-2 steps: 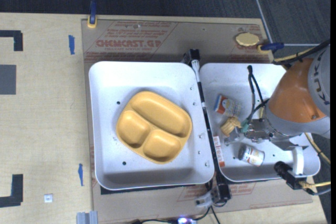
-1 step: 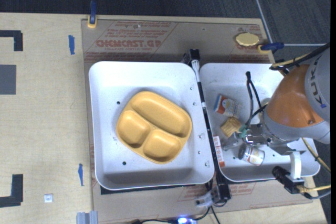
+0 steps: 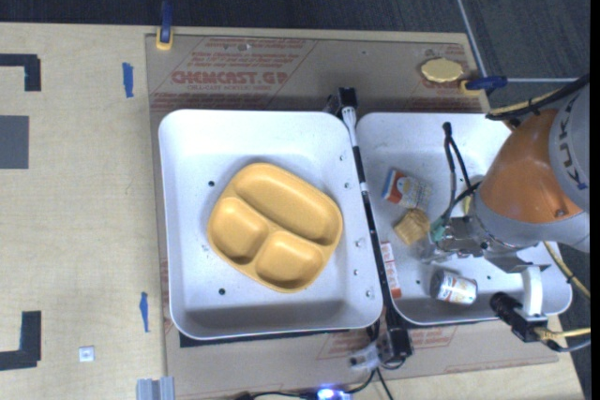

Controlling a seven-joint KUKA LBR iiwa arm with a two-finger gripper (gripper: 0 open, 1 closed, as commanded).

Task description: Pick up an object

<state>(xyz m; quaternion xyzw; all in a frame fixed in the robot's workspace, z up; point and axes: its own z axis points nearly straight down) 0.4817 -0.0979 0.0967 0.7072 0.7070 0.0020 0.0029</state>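
Sponge (image 3: 411, 227) seemingly just beside pincer (image 3: 441, 239)

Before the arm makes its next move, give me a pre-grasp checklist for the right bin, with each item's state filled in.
1. Targets present in the right bin: red-and-white packet, tan block, small can: ok.
2. Gripper over the right bin, beside the tan block: ok.
3. Object already between the jaws: cannot tell.
4. Small can lying on its side, apart from the tan block: ok.
5. Yellow tray sits in the left bin, out of the arm's way: ok.
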